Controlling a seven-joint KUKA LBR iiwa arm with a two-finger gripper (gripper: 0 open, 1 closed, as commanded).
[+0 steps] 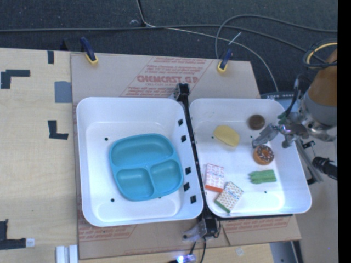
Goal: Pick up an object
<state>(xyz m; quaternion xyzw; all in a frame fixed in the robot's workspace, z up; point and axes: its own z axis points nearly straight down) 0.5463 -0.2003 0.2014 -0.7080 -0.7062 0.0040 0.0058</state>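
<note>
The gripper is hanging open, gripping nothing, over six items: one orange disc just below, one brown puck beside.

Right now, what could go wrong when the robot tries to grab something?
The hand hovers by the orange round thing and the brown round thing, which lie close together, so it might bump one while reaching for the other. Both look round and might roll away. They also sit near the right bin wall, so the hand could knock the rim.
</note>
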